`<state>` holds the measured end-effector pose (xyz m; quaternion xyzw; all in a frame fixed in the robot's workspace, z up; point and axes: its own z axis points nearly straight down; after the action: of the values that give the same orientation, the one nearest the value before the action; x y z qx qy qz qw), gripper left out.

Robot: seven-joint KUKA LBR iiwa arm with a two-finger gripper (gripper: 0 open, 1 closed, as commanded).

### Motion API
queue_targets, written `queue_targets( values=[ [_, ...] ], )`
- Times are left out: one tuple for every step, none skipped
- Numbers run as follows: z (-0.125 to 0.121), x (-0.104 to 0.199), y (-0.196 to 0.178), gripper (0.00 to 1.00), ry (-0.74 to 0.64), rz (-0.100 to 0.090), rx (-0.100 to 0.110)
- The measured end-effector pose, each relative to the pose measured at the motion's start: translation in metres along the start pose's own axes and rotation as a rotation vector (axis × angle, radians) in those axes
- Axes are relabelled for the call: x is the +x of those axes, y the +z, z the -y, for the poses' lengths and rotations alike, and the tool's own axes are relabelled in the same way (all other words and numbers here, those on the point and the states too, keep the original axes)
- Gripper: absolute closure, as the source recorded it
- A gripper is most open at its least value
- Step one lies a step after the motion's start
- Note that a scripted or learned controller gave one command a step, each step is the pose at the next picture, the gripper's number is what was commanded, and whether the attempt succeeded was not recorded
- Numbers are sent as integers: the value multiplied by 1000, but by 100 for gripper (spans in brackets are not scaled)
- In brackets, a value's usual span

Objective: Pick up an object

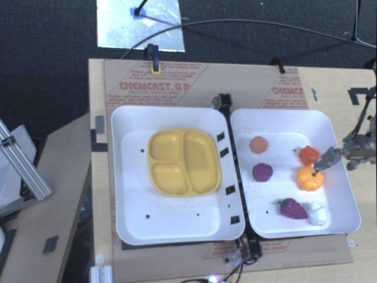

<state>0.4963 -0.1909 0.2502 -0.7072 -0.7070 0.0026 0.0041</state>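
Orange toy [310, 178] near "CHEMCAST GP" sheet [154, 86]

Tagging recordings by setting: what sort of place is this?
Probably a robotics lab bench: two white bins clamped to a board, toy food in the right bin, a yellow divided tray, and loose cables over dark carpet.

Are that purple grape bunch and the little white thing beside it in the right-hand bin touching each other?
Touching, as far as the camera view shows: the purple grape bunch and the white object meet with no bin floor visible between them, near the right bin's front corner.
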Motion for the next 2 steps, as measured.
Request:
queue_targets(
  values=[
    [-2,1,-6,0,-4,3,-11],
    [1,8,40,0,-2,1,-8]
  ],
)
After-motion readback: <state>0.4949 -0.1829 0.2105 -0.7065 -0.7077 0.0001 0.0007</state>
